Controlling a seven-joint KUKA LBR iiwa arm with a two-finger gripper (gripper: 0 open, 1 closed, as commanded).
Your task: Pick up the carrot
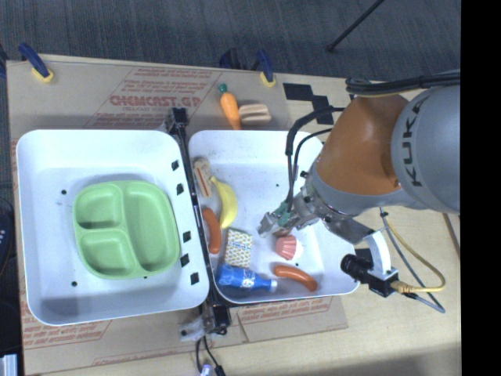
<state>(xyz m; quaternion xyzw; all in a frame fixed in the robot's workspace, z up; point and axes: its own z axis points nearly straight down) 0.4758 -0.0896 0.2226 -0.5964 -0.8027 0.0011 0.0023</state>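
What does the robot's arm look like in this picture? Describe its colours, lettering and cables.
The arm is grey with a broad orange band above the wrist and dark KUKA lettering on its grey shell. Black cables loop beside the wrist, and a yellow cable trails below. The small metal gripper is grey.

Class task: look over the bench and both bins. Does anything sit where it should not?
Yes. The carrot and a bun-like toy lie on the cardboard behind the right bin, outside both bins. The other toy foods are inside that bin.
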